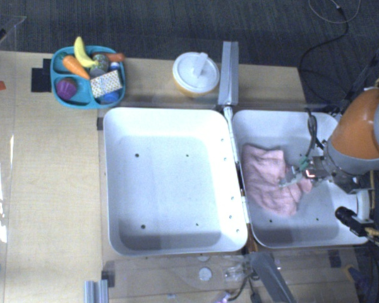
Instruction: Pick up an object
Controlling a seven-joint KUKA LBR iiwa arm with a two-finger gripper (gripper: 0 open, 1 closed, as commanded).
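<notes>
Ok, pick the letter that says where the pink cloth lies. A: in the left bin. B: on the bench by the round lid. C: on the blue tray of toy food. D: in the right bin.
D: the pink cloth lies crumpled in the right bin, near its left wall, with the pincer at its right edge.
</notes>
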